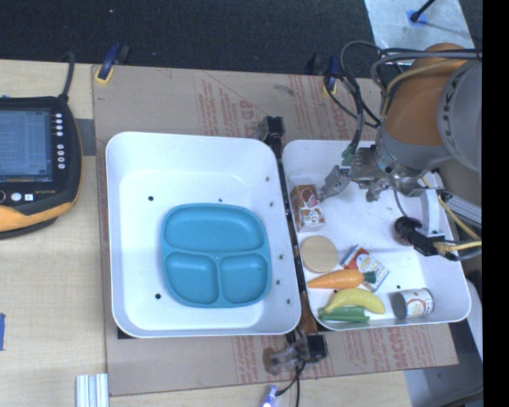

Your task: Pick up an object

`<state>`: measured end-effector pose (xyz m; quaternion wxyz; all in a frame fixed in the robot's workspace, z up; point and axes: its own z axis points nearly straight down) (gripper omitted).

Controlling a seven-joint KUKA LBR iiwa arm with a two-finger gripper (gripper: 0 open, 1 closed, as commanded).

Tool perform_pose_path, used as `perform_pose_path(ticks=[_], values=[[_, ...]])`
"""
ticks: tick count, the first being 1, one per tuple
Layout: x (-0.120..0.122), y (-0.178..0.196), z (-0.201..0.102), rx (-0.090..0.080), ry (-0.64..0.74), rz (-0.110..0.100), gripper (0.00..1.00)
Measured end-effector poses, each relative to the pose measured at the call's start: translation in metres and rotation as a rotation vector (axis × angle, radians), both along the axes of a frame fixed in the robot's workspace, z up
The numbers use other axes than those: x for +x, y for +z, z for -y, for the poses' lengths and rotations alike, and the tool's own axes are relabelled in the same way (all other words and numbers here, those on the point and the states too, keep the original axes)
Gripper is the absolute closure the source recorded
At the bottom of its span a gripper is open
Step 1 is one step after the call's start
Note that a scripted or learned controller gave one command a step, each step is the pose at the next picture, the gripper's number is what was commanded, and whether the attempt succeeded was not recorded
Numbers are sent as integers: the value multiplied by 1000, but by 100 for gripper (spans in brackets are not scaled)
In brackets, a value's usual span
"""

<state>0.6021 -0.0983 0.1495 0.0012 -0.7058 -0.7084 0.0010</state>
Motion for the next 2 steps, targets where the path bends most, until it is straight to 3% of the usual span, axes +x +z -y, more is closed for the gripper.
perform_pose_path(ticks=[1, 2], values=[[-73, -56, 3, -1, 2, 3, 0], [6, -57, 3, 0, -1, 1, 0]])
